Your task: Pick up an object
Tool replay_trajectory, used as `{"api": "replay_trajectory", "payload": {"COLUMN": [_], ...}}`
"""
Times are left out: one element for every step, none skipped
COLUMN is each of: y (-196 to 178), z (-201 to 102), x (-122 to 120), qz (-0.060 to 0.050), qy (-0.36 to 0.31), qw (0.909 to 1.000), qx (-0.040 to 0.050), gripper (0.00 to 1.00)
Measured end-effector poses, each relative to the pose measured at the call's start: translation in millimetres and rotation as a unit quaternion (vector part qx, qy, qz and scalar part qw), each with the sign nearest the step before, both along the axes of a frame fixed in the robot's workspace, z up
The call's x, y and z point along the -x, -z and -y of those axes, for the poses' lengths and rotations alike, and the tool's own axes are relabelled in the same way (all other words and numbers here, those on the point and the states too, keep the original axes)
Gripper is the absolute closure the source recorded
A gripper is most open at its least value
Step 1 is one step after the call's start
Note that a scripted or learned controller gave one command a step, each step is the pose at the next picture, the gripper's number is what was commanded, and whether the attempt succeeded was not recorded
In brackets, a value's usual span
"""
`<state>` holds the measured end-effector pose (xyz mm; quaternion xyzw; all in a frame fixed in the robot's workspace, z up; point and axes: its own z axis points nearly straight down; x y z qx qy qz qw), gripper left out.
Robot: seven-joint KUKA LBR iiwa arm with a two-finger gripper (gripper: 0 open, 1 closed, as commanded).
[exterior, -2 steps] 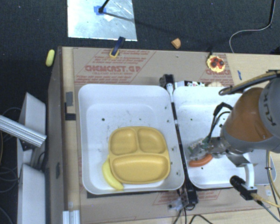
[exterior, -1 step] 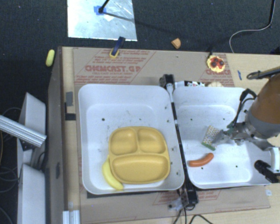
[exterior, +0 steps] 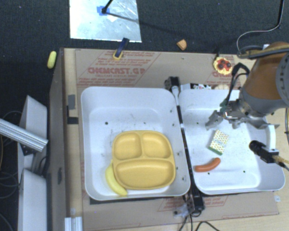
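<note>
Nearest the camera, along the front edge of the left bin [exterior: 94,129], we saw a yellow banana [exterior: 113,181] lying against the lower left corner of a yellow divided plate [exterior: 143,159]. That plate had three compartments, two small ones at the back and one wide one at the front, and it filled much of the bin's front half.

Across the dark divider, in the right bin [exterior: 260,179], we found an orange sausage [exterior: 207,165] lying on the floor near the front, tilted slightly. Just behind it, close but apart, sat a small pale sponge [exterior: 219,141] with a dotted yellow-green face, tilted on its corner.

We saw the arm [exterior: 272,83] reaching in from the right, its orange band above the wrist over the back right part of that bin. Its gripper [exterior: 227,117] hung above the bin floor behind the sponge, well clear of the sausage. Its grey fingers [exterior: 213,121] looked spread apart, with nothing between them. A dark fitting [exterior: 262,151] jutted out over the right side of the bin.

Behind the bins, on the cardboard, we noted a small round red-and-yellow toy [exterior: 223,65].
</note>
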<state>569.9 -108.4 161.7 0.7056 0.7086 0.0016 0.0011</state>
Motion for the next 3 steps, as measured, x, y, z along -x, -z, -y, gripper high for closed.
{"api": "replay_trajectory", "payload": {"y": [77.6,67.2,-23.3], "z": [12.9,12.8,-96.1], "x": [38.2,37.5,-10.8], "qz": [-0.002,-0.001,0.000], "qy": [0.002,0.001,0.000], "qw": [1.0000,1.0000,1.0000], "qx": [0.0004,0.0003,-0.0006], "gripper": [0.00,1.00,1.00]}}
